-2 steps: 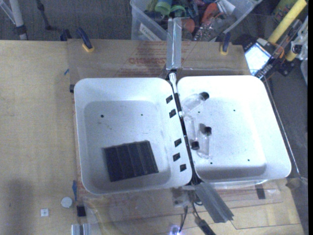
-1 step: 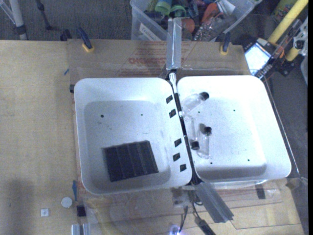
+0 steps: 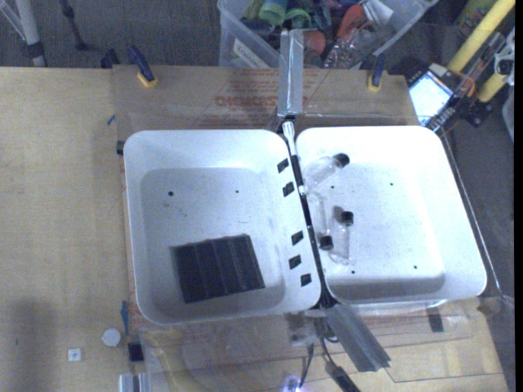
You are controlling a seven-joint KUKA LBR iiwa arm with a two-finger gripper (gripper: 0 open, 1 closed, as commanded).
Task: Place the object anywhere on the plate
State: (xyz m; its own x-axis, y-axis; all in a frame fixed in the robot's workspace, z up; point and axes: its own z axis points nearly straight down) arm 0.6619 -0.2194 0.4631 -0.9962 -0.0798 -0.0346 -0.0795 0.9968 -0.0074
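Observation:
A black ribbed square plate (image 3: 219,268) lies flat on the floor of the left bin (image 3: 135,219), toward its front. In the right bin (image 3: 458,219), close to the left wall, lie clear plastic objects that are hard to make out. One with a black cap (image 3: 339,161) sits near the back left corner. Another see-through piece with two small black parts (image 3: 337,229) lies further forward along the same wall. All of them rest on the bin floor with nothing touching them.
A row of small black tabs (image 3: 294,237) runs down the wall between the bins. A metal bar (image 3: 290,72) stands behind the divider. A clear tub of colourful toys (image 3: 327,11) sits beyond the bench, with blue clamps (image 3: 145,73) at the back edge.

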